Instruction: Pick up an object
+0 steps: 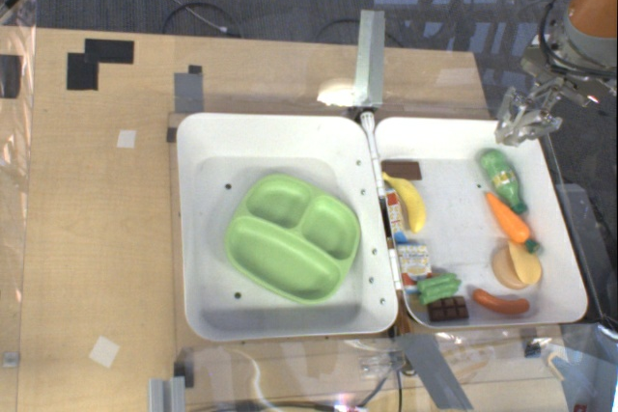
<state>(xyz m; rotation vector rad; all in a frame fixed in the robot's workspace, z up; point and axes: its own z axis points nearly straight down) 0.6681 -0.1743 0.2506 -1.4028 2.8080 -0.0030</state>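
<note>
My gripper [524,123] hangs over the far right corner of the right bin [454,145], with nothing between its fingers. Just below it lies a green bottle [502,177], and below that an orange carrot [508,218]. A tan bread slice [515,264] and a red sausage [499,303] lie near the bin's near right corner. Along the left wall are a yellow banana [410,201], a brown chocolate piece [403,172], a small carton [413,257], a green item [437,287] and a dark chocolate bar [447,309].
The left bin [208,145] holds a green divided plate [293,236]. A metal post [371,58] stands behind the divider between the bins. Cables [198,14] lie on the floor beyond the bench.
</note>
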